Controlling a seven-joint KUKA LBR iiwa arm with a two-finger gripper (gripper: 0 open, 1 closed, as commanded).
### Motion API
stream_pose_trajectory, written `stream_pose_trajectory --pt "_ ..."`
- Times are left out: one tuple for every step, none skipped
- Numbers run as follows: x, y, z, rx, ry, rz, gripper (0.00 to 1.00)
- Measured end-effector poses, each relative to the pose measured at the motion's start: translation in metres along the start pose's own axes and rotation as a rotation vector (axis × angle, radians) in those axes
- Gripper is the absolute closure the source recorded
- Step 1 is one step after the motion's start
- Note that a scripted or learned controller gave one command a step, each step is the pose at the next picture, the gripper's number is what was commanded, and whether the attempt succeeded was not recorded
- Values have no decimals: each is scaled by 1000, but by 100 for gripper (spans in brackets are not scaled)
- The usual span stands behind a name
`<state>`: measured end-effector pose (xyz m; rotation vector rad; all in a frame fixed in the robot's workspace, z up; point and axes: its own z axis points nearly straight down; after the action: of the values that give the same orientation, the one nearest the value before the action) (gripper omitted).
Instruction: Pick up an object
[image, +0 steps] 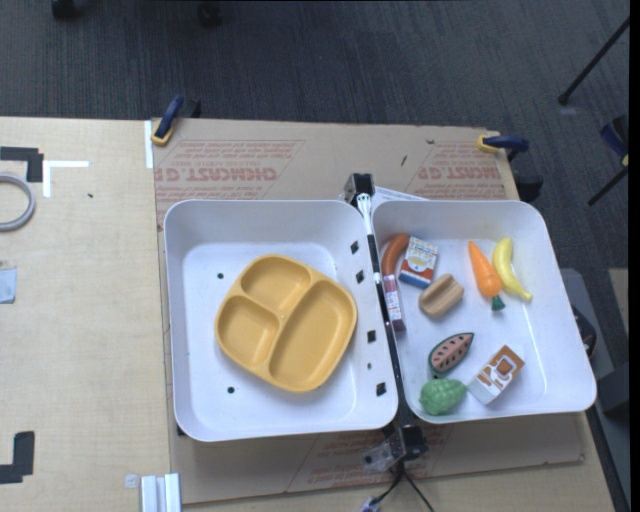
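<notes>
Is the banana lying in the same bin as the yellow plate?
No, the banana lies in the right bin beside the carrot, while the yellow plate sits alone in the left bin.

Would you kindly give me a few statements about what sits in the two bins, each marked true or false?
1. The yellow divided plate lies in the left bin. True.
2. The banana lies in the same bin as the plate. False: it is in the right bin, beside the carrot.
3. The broccoli sits near the front edge of the right bin. True.
4. The plate holds a slice of watermelon. False: its compartments hold nothing, and the watermelon slice lies in the right bin.
5. The carrot lies left of the banana. True.
</notes>
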<state>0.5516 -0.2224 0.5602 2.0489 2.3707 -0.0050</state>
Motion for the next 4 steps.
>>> stream_pose_trajectory --pt "0 1 -9 -1 -2 -2 100" --pt "0 3 -18 -1 -5 -4 100" --pt "-1 4 -26 -3 -7 -5 100" --pt "-1 6 -35 -4 -10 -7 100"
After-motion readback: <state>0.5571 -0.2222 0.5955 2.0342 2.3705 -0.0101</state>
